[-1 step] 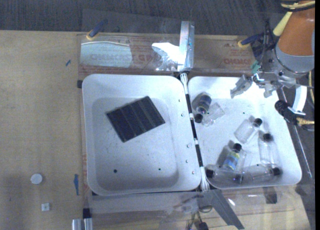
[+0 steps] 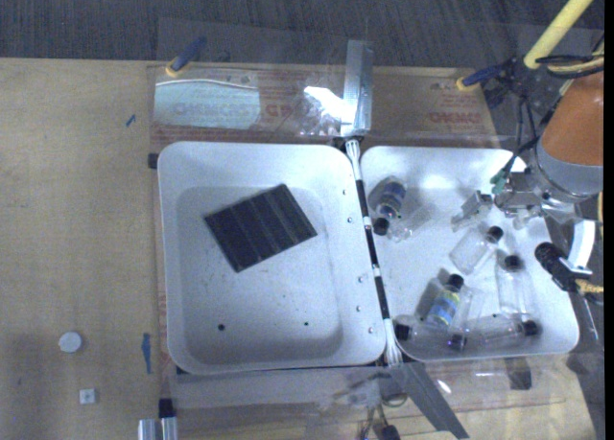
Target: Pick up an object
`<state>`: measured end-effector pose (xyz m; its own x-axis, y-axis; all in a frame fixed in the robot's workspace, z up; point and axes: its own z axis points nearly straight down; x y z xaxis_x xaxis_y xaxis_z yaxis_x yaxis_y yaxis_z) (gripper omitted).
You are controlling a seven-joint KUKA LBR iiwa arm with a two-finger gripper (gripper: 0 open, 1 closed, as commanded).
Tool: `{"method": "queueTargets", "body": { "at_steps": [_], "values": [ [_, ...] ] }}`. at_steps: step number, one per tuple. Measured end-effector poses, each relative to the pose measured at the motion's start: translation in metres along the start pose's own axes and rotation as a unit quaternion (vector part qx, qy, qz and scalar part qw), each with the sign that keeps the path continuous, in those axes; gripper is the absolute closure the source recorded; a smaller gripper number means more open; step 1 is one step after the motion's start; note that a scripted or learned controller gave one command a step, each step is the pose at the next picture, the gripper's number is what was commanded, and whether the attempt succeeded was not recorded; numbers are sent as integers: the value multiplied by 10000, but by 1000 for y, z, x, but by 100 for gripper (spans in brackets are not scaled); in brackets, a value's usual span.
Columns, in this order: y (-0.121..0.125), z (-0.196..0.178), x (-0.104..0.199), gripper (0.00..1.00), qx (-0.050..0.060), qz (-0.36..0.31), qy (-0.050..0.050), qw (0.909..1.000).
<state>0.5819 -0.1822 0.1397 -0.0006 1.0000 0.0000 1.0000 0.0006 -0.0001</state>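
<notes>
Your gripper (image 2: 537,200) hangs over the right bin (image 2: 566,337), its opening impossible to judge in the glare, with a clear bottle (image 2: 470,248) lying just below-left, apparently angled diagonally.

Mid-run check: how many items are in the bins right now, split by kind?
Dark ribbed pad, left bin: 1
Clear bottles with dark caps, right bin: about 6, at and; they overlap and are see-through, so this count is uncertain
Total: about 7
</notes>
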Motion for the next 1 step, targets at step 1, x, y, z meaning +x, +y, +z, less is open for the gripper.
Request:
{"method": "queueTargets", "body": {
  "at_steps": [1],
  "values": [
    [-33,28,-27,0,-9,-284,49,9996]
  ]
}}
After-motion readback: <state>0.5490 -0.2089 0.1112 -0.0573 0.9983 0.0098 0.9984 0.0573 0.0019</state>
